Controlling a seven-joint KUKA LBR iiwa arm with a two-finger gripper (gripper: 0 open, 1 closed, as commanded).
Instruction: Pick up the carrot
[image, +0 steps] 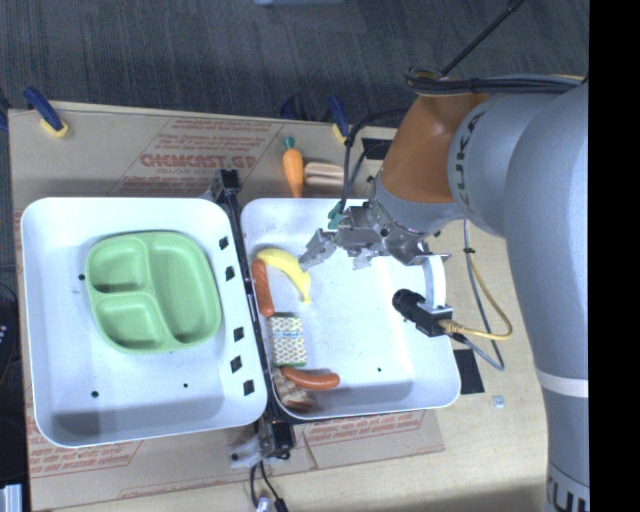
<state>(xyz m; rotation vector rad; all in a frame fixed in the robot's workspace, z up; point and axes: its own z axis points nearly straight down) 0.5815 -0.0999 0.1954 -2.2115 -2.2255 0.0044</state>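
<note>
We see a cardboard-covered bench (200, 140) on dark carpet, bearing two white bins side by side. The left bin (50, 330) holds one green divided plate (152, 290). The right bin (400, 385) holds one banana (285, 270), two sausages (263, 290) (312, 379) and one checkered block (288, 338). One carrot (292, 170) lies outside the bins on the cardboard, just above the right bin's upper edge, beside a pale wooden cylinder (324, 176). The grey arm with its orange band (425, 140) reaches in from the right, and the gripper (335, 243) hangs over the right bin's upper middle, near the banana, below the carrot; we cannot tell how its jaws stand.
</note>
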